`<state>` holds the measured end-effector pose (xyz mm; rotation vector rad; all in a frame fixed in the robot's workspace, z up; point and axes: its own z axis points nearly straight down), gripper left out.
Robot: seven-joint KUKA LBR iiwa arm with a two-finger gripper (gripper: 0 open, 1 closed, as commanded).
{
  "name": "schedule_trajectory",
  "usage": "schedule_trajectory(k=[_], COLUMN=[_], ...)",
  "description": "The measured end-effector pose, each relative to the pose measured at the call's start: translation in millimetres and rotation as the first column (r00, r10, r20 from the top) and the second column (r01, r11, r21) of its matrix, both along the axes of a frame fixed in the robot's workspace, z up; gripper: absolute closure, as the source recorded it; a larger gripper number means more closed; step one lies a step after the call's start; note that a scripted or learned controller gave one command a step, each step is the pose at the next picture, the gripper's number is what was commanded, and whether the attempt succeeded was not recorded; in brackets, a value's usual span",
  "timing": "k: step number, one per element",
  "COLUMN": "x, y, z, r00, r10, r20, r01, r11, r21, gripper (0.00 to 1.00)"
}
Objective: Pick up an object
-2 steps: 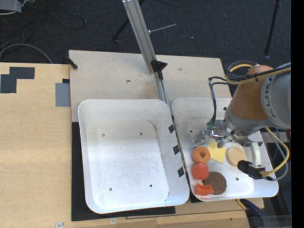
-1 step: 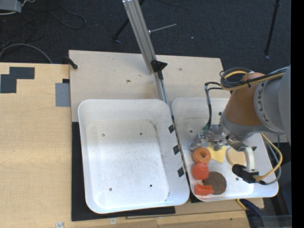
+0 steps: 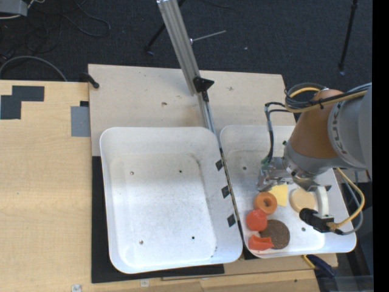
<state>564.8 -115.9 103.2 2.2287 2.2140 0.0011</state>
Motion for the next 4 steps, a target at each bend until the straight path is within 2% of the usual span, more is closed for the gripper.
schedule_trajectory(k=[2,3,4], x=[-1.7,-1.2,-3.5], y=[3.8,2.8,59.0], z=[88.1,119.8,110.8], r00=[1.000,1.000,1.000], r10=[0.007,0.007,0.011], r20=[0.001,0.000,-0.005], r01=[-0.007,-0.007,-0.011], r11=[1.000,1.000,1.000], r21=[0.000,-0.001,0.003], gripper=[1.00,1.00,1.00])
